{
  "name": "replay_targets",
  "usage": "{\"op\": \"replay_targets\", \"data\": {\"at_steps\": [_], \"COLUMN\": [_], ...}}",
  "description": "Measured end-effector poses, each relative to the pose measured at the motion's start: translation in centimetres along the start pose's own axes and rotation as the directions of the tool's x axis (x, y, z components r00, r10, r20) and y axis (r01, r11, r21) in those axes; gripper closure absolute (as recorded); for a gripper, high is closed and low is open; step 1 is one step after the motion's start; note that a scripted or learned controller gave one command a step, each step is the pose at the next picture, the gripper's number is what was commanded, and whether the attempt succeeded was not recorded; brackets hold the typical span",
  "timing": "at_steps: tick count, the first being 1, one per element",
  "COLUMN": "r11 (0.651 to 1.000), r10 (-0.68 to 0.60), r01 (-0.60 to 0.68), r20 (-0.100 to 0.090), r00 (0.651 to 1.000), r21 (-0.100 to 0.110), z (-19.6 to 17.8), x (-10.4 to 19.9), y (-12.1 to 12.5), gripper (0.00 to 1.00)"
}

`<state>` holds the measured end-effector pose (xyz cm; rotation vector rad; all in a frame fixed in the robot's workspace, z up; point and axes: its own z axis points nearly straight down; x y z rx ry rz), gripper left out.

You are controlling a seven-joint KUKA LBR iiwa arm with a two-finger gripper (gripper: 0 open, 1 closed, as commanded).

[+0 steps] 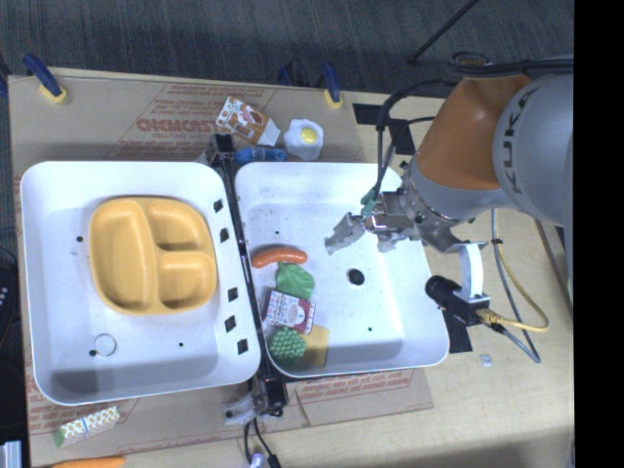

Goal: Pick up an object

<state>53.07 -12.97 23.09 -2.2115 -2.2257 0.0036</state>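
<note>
arm cut off at right, orange item cropped at bottom edge

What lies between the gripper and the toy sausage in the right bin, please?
In the camera view, only bare white bin floor separates the gripper from the toy sausage.

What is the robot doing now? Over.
End effector over right white bin, nothing between fingers. Orange toy sausage unpicked, by bin's left wall. Path clear.

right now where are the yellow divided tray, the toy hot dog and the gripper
yellow divided tray [151,253]: camera view, on the ridge between its compartments
toy hot dog [279,256]: camera view, middle of the sausage
gripper [343,235]: camera view, between its fingertips
</note>
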Motion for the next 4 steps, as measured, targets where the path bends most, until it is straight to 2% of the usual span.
{"op": "replay_targets", "data": {"at_steps": [1, 2, 3, 4], "r11": [0.998, 1.000, 1.000, 0.999], "r10": [0.055, 0.021, 0.016, -0.039], "r01": [-0.055, -0.021, -0.016, 0.039], "r20": [0.000, 0.000, 0.000, 0.002], "r00": [0.998, 1.000, 1.000, 0.999], "r21": [0.002, -0.001, 0.001, -0.003], "z": [13.5, 13.9, 12.9, -1.8], "x": [3.1, 3.6, 3.6, 5.9], "y": [0.3, 5.4, 5.4, 2.2], "gripper": [0.00, 0.00, 1.00, 1.00]}}
